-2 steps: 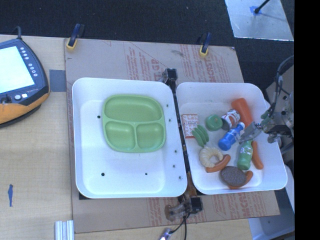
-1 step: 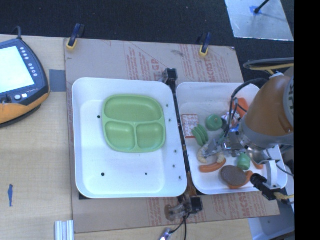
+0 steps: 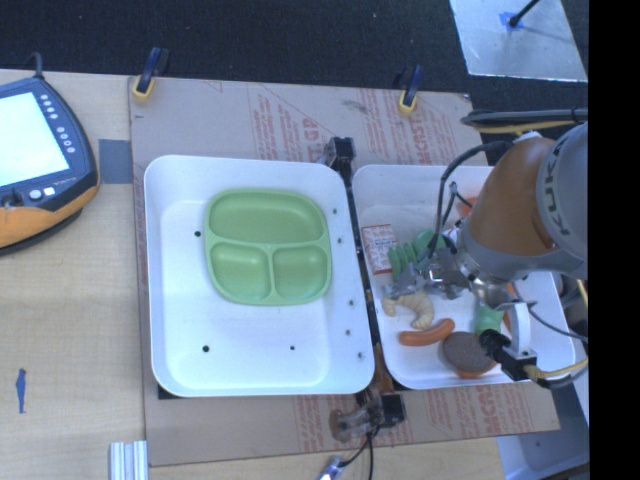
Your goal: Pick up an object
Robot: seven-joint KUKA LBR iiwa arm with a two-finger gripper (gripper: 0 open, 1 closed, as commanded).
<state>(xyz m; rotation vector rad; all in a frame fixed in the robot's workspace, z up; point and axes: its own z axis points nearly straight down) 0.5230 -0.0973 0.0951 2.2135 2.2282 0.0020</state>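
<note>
Camera view: grey arm with orange band reaches into the right white bin [image 3: 400, 368], its two-finger gripper [image 3: 428, 276] low over small items; whether it pinches anything cannot be told. At its 6 o'clock lies an orange sausage-shaped toy [image 3: 426, 335]; at 9 o'clock, a green three-compartment plastic tray [image 3: 268, 245] rests in the left white bin [image 3: 180, 358].

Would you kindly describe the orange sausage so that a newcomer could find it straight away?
Look at the right-hand white bin, the one the arm reaches into. Near its front edge, beside the dark round disc, lies the orange sausage. It is the only long, thin, orange-red piece there; the pale curved piece just above it is paler and thicker.
</note>
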